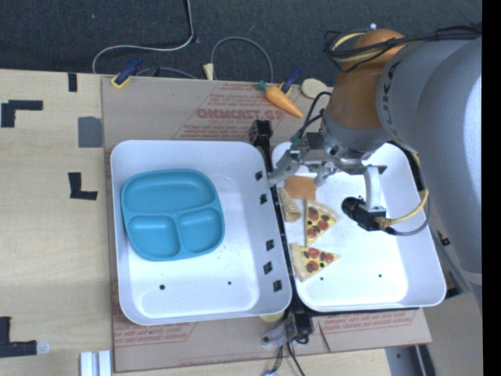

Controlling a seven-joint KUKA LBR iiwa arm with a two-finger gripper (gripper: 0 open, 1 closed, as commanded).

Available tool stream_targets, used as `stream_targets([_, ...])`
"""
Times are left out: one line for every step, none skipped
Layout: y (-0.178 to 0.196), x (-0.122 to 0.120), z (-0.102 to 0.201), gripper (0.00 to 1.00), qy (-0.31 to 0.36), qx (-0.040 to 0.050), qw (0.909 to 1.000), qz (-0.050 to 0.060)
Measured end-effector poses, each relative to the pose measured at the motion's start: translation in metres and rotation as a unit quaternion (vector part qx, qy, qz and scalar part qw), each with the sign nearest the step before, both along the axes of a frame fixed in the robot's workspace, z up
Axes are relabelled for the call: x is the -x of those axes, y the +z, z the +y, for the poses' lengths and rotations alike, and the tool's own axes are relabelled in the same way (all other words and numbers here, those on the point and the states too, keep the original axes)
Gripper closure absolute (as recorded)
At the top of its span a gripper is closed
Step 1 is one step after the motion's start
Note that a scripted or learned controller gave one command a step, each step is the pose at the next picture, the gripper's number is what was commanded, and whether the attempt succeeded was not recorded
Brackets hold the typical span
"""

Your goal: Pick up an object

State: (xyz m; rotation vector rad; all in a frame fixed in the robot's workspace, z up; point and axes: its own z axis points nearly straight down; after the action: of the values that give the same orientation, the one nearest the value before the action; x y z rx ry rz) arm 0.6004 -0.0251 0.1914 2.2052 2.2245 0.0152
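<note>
in the camera view the grey arm [427, 108] reaches in from the right and its hand [301, 172] hangs low over the upper left of the right bin [415, 288], just above a tan bread-like piece [300, 187]; whether it grips anything i cannot tell. below that lie two pizza slices [317, 222] [313, 261], one under the other. at centre left a blue divided plate [172, 214] sits in the left bin [188, 300], and a toy carrot [282, 100] rests on the tabletop [47, 233] near the top.

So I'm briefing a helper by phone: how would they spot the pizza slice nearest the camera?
Start at the right white bin, under the grey arm. Two toy pizza slices lie along its left side; take the flat triangular slice lower in view. Unlike the other slice, it lies well clear of the tool.
</note>
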Motion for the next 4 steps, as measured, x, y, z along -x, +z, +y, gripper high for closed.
stream_targets([-0.007,-0.022,-0.046,0.0,-0.005,0.0012,1.0,0.007])
stream_targets([-0.111,-0.06,-0.087,0.0,-0.005,0.0023,1.0,0.005])
stream_targets([-0.094,-0.061,-0.086,1.0,-0.003,0.0029,1.0,0.004])
stream_targets([-0.095,-0.061,-0.085,0.0,-0.003,0.003,1.0,0.005])
